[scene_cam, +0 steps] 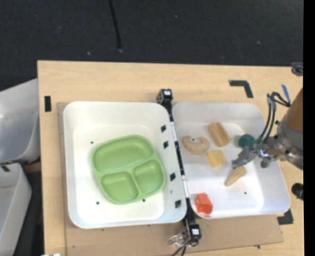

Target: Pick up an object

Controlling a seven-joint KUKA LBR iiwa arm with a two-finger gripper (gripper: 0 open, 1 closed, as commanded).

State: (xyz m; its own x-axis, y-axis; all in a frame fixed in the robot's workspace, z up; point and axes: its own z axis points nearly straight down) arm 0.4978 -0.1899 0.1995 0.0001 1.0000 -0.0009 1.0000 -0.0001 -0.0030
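The right white bin (253, 201) holds several small objects. A curved tan pastry piece (194, 144) lies near its left wall, with a tan bread loaf (218, 134) and a yellow cube (216, 158) beside it. A teal object (246, 140) lies further right, and a tan wedge (235, 176) below it. A red object (202, 204) sits at the front left corner. My gripper (244, 157) reaches in from the right, low over the bin, between the teal object and the tan wedge and just above the wedge's upper end. Nothing shows in its grip.
The left white bin (77, 207) holds a green three-compartment plate (127, 168). Black clips run along the divider between the bins (173, 159). The grey arm with its orange band (291, 122) and cables occupies the right bin's right edge.
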